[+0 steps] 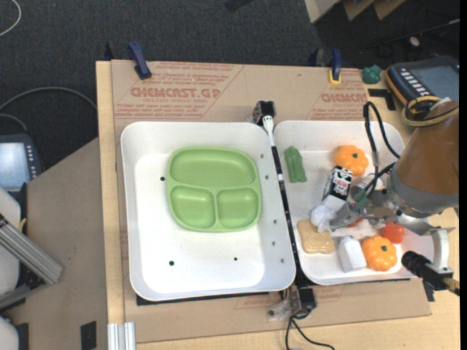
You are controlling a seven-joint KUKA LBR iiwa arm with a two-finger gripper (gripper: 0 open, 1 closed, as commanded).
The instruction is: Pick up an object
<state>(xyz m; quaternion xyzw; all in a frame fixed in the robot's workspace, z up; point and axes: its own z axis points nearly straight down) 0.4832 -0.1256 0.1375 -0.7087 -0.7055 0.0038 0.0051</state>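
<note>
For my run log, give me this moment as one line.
arm: over right bin | claw: low among toys, near cow figure | green plate: left bin | pickup: not seen

Brown bench bears two white bins side by side.

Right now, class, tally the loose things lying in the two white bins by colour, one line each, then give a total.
Green: 2, the divided plastic plate and small green block
Orange: 2, the two toy pumpkins
Tan: 1, the biscuit-shaped piece
Black-and-white: 1, the small carton
White: 1, the rounded block
Total: 7
</note>
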